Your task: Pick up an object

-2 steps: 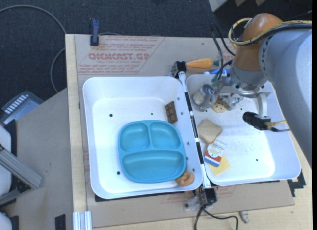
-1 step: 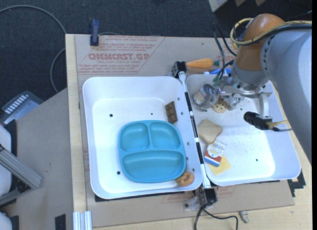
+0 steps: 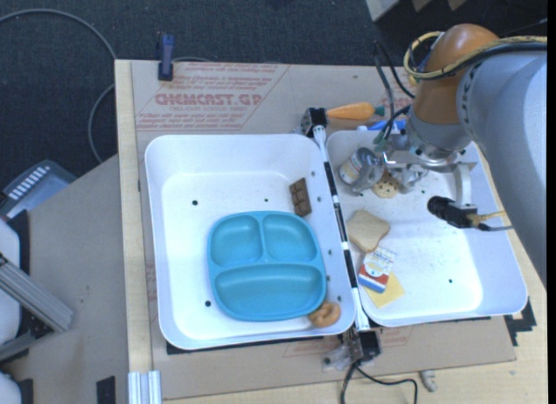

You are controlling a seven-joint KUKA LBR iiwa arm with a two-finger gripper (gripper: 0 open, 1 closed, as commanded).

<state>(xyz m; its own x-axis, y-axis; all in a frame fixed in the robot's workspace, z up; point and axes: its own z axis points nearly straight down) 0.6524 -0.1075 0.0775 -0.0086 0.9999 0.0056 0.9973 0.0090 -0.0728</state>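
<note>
Dark carpet surrounds the cardboard-topped desk (image 3: 217, 98). Left bin (image 3: 156, 155): blue divided plate (image 3: 265, 263), brown block (image 3: 300, 196), pretzel (image 3: 326, 313). Right bin (image 3: 504, 294): cookie (image 3: 385, 189), bread slice (image 3: 368, 229), packet (image 3: 377, 270). The tool (image 3: 369, 169) hangs just beside the cookie; whether it grips anything cannot be told.

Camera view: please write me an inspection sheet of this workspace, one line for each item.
Surface: board-covered bench bears a left bin and a right bin, side by side.
Job's things: right bin holds a bread slice, a cookie and a small carton on a yellow slice.
Clutter: left bin holds a blue divided plate, a brown block and a brown pastry.
Grippers: gripper low in the right bin's far left corner, beside the cookie.
Cables: grey cable on the floor.
Surroundings: dark carpet; blue clip.
</note>
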